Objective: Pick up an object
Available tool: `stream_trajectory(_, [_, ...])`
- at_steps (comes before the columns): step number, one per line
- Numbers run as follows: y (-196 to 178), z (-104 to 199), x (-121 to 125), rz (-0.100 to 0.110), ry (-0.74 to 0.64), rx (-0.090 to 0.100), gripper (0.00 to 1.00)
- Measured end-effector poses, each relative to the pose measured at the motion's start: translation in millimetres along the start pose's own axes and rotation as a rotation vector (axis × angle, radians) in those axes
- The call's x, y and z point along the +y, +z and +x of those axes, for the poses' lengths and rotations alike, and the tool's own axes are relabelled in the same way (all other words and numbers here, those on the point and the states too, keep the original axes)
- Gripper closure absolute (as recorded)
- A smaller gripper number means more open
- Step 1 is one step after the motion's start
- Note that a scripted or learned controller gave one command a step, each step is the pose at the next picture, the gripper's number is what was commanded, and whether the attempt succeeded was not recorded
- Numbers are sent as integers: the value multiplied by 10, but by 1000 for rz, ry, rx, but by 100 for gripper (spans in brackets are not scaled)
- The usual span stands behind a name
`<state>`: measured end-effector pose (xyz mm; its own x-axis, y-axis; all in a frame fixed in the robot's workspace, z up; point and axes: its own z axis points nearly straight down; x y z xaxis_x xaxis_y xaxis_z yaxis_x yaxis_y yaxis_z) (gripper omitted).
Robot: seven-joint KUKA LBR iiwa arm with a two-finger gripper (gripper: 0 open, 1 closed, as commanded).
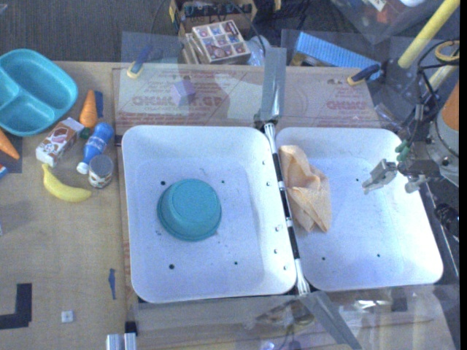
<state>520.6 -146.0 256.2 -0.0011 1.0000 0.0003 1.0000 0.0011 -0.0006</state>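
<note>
Gripper (394, 175) hovers right of the tan cloth (306, 188), well apart.

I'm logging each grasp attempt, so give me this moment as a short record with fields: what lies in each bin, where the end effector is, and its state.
left bin: teal bowl, upside down, near the middle
right bin: tan cloth, crumpled, by the left wall
end effector: over the right bin's right side, apart from the cloth
holding: nothing seen between its fingers
bench items: banana left of the bins
</note>
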Motion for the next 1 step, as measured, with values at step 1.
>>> stream_trajectory(1, [1338, 467, 283, 1, 174, 0, 0])
